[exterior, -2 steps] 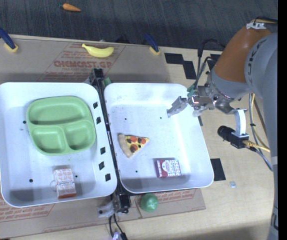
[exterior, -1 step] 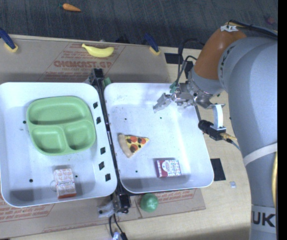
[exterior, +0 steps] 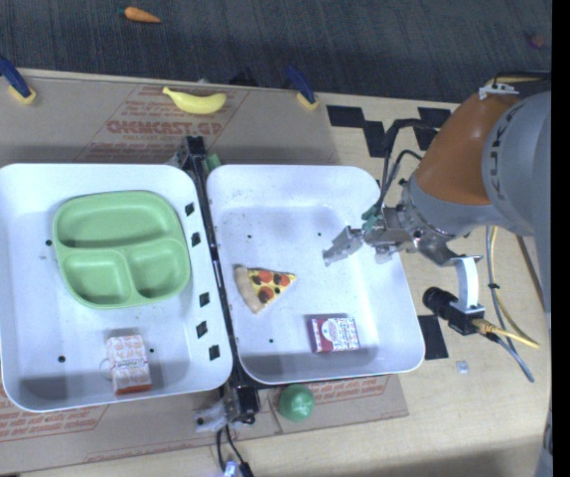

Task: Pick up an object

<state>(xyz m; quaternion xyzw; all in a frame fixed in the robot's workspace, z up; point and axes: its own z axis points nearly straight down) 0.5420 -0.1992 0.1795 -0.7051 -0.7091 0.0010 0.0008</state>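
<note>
The metal gripper (exterior: 340, 248) hangs over the right bin (exterior: 389, 351) near its right edge, with nothing between its fingers; whether they are spread or closed cannot be told. A flat, wedge-shaped pizza slice (exterior: 263, 286) lies near that bin's left edge, and a small, dark red rectangular box (exterior: 332, 333) lies by its front edge. The left bin (exterior: 12, 351) holds a smooth green plastic divided tray (exterior: 121, 246) and a pale packet (exterior: 127, 362).
</note>
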